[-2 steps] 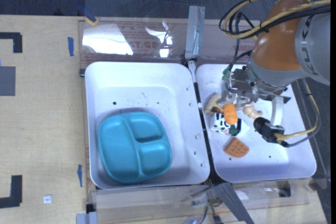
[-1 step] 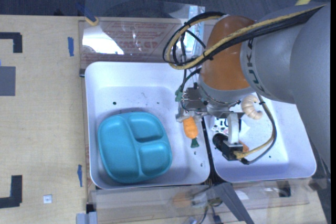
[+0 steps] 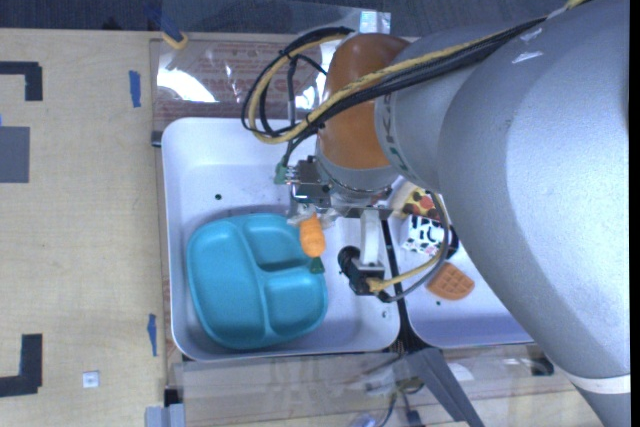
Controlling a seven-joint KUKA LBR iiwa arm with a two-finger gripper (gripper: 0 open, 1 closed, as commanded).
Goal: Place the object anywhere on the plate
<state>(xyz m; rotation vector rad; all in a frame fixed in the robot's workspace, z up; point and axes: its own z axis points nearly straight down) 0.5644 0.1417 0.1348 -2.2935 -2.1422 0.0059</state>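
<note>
Above the blue plate (image 3: 255, 280), the gripper (image 3: 312, 220) hung.
An orange carrot (image 3: 312, 237) (green tip downward) sat clamped between its fingers, at the plate's right edge.

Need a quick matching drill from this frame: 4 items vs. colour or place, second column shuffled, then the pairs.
Items:
1. divided plate
2. toy carrot
3. waffle piece
4. band above the wrist

Descriptions:
A. orange, wide, on the arm
B. tan with a grid, in the right bin
C. light blue, lying in the left bin
D. small, orange with a green tip, at the plate's right edge under the gripper

Pairs: 1-C, 2-D, 3-B, 4-A
</note>
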